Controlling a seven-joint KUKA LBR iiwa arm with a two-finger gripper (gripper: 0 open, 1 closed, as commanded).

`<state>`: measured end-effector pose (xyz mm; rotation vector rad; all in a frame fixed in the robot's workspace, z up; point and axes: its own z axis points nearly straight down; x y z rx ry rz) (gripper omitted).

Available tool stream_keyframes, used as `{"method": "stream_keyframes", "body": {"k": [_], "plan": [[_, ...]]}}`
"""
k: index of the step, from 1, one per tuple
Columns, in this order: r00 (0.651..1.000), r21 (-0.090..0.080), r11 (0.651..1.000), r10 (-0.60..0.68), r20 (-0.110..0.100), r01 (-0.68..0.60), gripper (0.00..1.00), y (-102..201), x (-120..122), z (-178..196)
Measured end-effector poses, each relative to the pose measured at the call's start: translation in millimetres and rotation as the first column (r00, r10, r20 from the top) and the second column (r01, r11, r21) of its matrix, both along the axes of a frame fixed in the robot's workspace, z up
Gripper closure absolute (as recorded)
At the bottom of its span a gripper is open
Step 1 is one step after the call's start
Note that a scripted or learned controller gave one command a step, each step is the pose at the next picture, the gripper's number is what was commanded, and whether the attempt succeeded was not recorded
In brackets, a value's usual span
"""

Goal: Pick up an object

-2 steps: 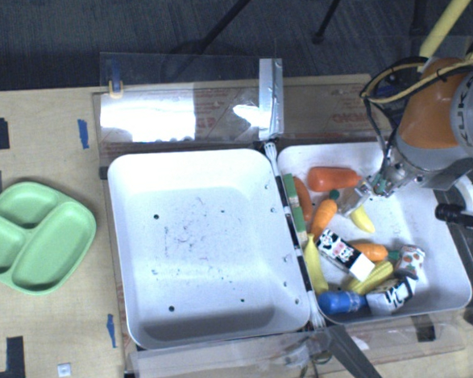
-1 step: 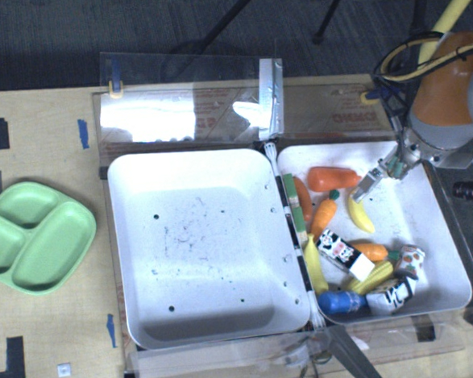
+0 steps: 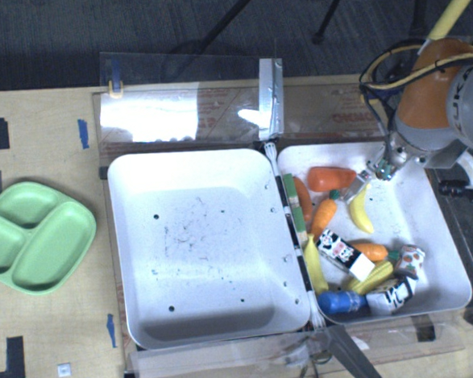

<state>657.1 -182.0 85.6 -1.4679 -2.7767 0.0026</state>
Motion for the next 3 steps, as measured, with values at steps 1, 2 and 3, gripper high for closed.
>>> {"method": "stream_keyframes", "body": {"k": [1, 2, 3], "plan": [[0.973, 0.002, 0.973, -0.231, 0.003, 0.231, 0.00, 10.1, -13.6, 0.4], [0.973, 0.002, 0.973, -0.231, 0.003, 0.231, 0.00, 10.2, -13.6, 0.4], [0.973, 0.002, 0.973, -0.231, 0.003, 0.231, 0.00, 10.2, -13.6, 0.4]]}}
